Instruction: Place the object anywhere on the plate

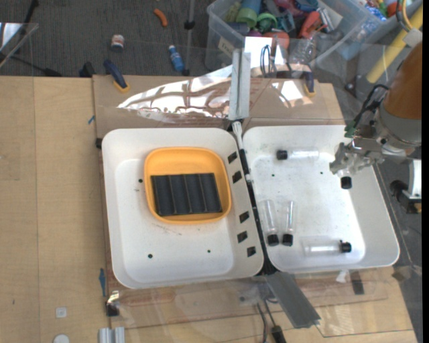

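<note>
Two white bins on the counter (47,201). The left bin (127,261) has one orange plate (154,164) with a dark ribbed insert (186,194) sitting on it. The right bin (375,228) has clear tubes with black caps, four by my count: one (298,155) up top just left of the fingers (346,175), two (279,221) standing side by side lower left of them, and one (326,248) lying below them near the front wall. The fingers sit over the right bin's right side with a small black-capped thing (346,181) at their tips; can't tell if they're actually clamped on it or how wide they are. Plate is well off to the left, with the bin divider (242,194) in between. Behind the bins are crinkled foil (181,100) and a tub of colourful toys (281,20). No readable labels.
</note>
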Robot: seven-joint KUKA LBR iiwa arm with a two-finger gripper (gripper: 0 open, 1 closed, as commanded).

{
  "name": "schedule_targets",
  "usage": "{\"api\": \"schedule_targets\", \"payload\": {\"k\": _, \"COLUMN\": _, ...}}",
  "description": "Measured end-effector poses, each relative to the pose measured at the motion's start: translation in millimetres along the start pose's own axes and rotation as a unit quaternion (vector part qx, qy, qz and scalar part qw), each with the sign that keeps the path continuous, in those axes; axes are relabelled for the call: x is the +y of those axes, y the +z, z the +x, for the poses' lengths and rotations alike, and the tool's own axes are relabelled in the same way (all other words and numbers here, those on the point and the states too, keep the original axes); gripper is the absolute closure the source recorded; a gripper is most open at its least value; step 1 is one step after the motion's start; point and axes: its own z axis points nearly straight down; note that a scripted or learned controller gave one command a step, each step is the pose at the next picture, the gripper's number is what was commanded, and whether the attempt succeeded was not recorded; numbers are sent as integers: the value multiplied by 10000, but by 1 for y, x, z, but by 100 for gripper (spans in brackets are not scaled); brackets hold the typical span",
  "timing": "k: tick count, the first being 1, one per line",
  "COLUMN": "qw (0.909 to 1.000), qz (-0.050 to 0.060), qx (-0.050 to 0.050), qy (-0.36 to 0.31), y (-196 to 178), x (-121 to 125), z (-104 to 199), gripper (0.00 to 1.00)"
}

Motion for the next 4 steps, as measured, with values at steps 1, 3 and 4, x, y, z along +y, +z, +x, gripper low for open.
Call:
{"api": "schedule_targets", "payload": {"k": 1, "qw": 9957, "qz": -18, "qx": -1, "qy": -927, "y": -19, "x": 24, "z": 20, "gripper": 100}}
{"api": "schedule_targets", "payload": {"k": 3, "qw": 9490, "qz": -34, "qx": -7, "qy": -3154, "y": -47, "x": 60, "z": 53, "gripper": 100}}
{"api": "schedule_targets", "payload": {"k": 4, "qw": 9212, "qz": -35, "qx": -10, "qy": -3890, "y": -71, "x": 59, "z": 57, "gripper": 100}}
